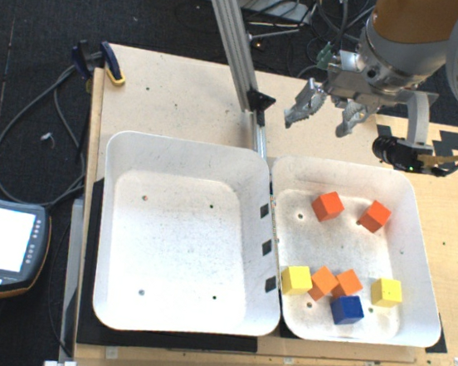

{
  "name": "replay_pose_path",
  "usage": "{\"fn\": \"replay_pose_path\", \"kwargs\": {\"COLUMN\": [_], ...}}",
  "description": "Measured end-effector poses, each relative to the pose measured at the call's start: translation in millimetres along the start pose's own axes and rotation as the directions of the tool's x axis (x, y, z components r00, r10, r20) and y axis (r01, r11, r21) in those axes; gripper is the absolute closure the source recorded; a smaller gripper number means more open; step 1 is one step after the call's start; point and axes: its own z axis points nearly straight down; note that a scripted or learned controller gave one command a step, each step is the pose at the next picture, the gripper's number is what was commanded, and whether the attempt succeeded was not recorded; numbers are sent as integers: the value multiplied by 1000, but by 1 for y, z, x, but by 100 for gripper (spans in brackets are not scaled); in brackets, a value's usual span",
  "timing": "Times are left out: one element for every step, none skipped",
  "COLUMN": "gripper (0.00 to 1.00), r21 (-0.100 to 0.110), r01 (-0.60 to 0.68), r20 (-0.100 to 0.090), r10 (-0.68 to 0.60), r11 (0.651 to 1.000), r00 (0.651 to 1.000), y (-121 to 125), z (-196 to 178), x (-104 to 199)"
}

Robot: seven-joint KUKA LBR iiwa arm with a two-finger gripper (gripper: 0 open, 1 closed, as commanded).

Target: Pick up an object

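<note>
Overhead, the arm (417,27) runs off-frame, its spread pincer (328,116) gripping nothing.

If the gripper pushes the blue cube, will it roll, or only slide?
The blue cube probably slides, not rolls: its faces look flat. It appears rigid, so it likely keeps shape. An orange cube sits against it and may shift too.
</note>
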Motion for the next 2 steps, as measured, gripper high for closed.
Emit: {"fn": "replay_pose_path", "kwargs": {"gripper": [0,0], "r21": [1,-12], "r01": [7,6], "r20": [-2,-4], "r10": [-7,-6], "r11": [1000,1000], "r00": [1000,1000], "y": [-30,-103], "z": [132,54], "x": [66,70]}}
